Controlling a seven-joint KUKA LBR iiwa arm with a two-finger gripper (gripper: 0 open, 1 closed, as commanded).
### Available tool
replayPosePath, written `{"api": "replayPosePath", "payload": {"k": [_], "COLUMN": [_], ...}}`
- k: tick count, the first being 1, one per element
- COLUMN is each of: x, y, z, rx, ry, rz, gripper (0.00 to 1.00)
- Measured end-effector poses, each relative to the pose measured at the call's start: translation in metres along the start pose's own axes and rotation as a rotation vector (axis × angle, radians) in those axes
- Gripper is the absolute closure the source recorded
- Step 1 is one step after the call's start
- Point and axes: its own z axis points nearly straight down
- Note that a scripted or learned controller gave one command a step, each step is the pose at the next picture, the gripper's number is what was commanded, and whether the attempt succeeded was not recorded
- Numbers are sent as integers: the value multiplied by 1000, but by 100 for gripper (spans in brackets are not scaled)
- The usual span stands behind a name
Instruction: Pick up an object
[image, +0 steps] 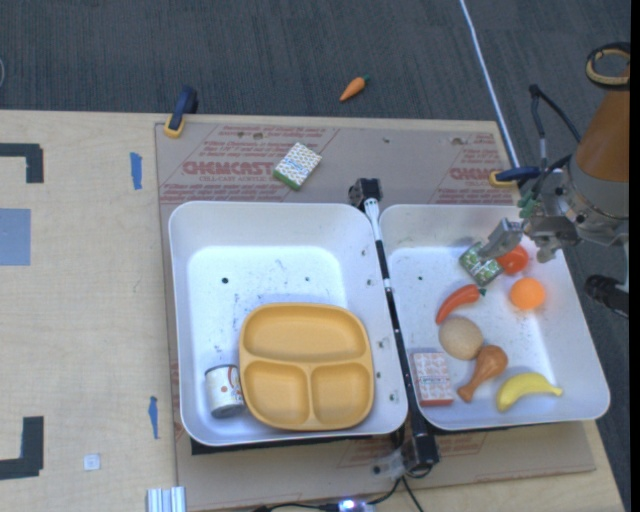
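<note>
At the upper right of the frame, over the right bin, my gripper hangs with its fingers closed on a small green-and-white box, which sits lifted between them above the bin's far corner. Just beside it lie a tomato, an orange ball and a red pepper; lower down rest a banana and a drumstick.
</note>
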Motion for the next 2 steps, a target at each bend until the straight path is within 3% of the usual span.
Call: {"api": "replayPosePath", "payload": {"k": [1, 2], "x": [-1, 49], "y": [-3, -40], "z": [133, 132], "rx": [-3, -3], "ry": [-1, 1], "rz": [0, -1], "gripper": [0, 0]}}
